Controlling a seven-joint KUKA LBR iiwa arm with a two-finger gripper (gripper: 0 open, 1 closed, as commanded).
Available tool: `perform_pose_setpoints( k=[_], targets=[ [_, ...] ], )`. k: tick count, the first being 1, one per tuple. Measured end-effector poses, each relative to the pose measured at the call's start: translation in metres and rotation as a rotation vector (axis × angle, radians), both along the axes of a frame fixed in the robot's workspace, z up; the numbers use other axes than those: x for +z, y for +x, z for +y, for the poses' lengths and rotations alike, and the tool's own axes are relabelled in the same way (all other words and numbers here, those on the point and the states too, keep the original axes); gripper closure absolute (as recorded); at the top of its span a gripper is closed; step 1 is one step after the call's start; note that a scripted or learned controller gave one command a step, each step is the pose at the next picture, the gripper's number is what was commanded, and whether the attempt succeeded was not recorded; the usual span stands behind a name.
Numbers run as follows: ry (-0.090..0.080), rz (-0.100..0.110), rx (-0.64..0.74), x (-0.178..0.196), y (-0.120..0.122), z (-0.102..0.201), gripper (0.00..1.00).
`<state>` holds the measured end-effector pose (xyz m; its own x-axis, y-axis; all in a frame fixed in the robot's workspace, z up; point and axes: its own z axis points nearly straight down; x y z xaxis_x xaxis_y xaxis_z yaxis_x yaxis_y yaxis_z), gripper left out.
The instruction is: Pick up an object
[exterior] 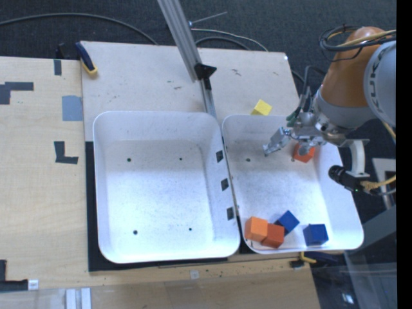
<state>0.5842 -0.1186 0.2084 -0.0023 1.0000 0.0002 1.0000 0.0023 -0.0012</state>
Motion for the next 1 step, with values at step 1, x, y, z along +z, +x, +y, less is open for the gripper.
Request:
perform_pose_setpoints(
  k=[1],
  targets=[
    [-0.003,0.003,-0.003,-0.086,0.0493,-0.0548,0.0]
  ],
)
